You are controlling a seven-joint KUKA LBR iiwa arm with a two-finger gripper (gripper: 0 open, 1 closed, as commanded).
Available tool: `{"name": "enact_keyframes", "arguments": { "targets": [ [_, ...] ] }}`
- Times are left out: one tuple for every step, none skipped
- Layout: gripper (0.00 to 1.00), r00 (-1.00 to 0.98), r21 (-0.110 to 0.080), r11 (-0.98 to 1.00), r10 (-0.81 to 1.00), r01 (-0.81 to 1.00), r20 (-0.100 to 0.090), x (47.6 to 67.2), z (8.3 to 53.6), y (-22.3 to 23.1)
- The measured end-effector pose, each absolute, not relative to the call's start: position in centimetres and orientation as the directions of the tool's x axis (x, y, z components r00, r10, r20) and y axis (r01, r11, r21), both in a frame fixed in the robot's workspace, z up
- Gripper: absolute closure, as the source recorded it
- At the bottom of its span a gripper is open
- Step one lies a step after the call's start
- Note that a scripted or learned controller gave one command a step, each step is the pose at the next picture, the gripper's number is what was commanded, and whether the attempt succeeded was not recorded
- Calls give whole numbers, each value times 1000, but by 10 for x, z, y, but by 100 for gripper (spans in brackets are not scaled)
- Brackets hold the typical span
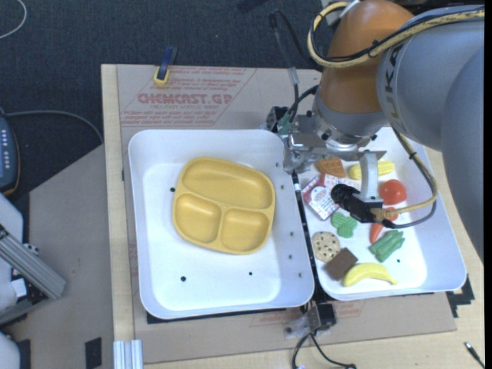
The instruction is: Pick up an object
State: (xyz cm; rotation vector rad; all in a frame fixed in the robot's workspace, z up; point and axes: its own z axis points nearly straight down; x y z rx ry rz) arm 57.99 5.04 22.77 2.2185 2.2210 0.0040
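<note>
One yellow divided plate [224, 204] lies in the left bin [146, 229]; toy foods — cookie [326, 244], banana [368, 275], tomato [393, 191] — crowd the right bin [442, 271], where the gripper [332, 160] hangs low; whether it is parted or closed cannot be told

One fixed camera, seemingly high, looks down aslant on both bins [146, 229]

Bright, even overhead light, soft shadows, mild glare on white bins [146, 206], slightly grainy.
</note>
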Motion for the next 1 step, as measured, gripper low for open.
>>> {"name": "enact_keyframes", "arguments": {
  "targets": [
    [100,0,-4,0,1000,1000,0,576,218,50]
  ]
}}
